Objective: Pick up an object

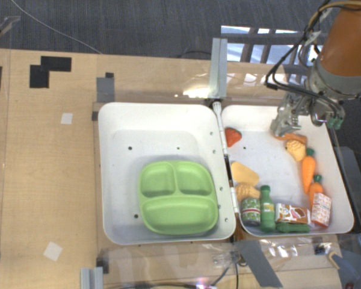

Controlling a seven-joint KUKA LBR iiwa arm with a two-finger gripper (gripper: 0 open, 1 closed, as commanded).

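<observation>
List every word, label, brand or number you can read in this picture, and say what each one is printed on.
No text here can be read.
Red and white carton in the right bin: printing too small and blurred.
Flat packet beside it: a printed face, unreadable.
Can and green bottle: labels show as colour patches, no legible letters.
Green divided plate in the left bin: no markings visible.

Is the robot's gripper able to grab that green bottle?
Probably yes. The green bottle lies uncovered on top, though a can and packet crowd its sides. The gripper hangs above the same bin.
</observation>
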